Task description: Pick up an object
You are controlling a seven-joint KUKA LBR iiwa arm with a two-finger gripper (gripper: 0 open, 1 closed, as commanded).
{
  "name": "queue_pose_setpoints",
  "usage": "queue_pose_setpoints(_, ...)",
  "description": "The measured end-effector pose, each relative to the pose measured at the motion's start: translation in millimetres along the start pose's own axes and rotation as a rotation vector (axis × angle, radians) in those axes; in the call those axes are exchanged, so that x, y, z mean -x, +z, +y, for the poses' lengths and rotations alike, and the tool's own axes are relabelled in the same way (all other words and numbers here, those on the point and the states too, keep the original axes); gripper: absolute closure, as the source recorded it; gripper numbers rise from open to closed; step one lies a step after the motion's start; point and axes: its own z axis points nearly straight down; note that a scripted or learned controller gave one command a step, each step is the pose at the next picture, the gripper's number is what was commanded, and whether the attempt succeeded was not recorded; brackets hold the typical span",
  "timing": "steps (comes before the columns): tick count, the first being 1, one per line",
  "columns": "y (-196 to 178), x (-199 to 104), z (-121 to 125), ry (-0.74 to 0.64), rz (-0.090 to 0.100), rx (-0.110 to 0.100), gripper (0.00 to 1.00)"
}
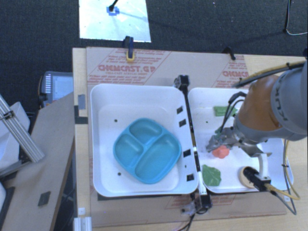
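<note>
Desk (pixel 159 61): we see it running across the middle of the frame, with a printed cardboard sheet under two white bins.
Left bin (pixel 103 105): centre of the frame; it holds a blue divided plate (pixel 147 149), tilted diagonally.
Right bin (pixel 202 105): right of centre, touching the left bin along a black divider.
Arm (pixel 269 107): enters from the right edge, grey with an orange band, over the right bin.
Fingers (pixel 215 143): low over the right bin, just above the red object; we cannot tell whether they are released or clenched.
Green leafy object (pixel 211 175): lower left of the right bin.
Red object (pixel 221 152): middle of the right bin, right at the fingers.
Green flat piece (pixel 220 111): upper part of the right bin.
</note>
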Motion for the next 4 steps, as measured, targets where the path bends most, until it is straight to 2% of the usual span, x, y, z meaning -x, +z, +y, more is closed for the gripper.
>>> queue_pose_setpoints(1,-50,1,-8,0.0,-0.001,0.001,1.0)
queue_pose_setpoints(3,-155,11,8,-0.003,-0.002,0.003,1.0)
queue_pose_setpoints(4,-141,-45,22,-0.008,0.002,-0.003,1.0)
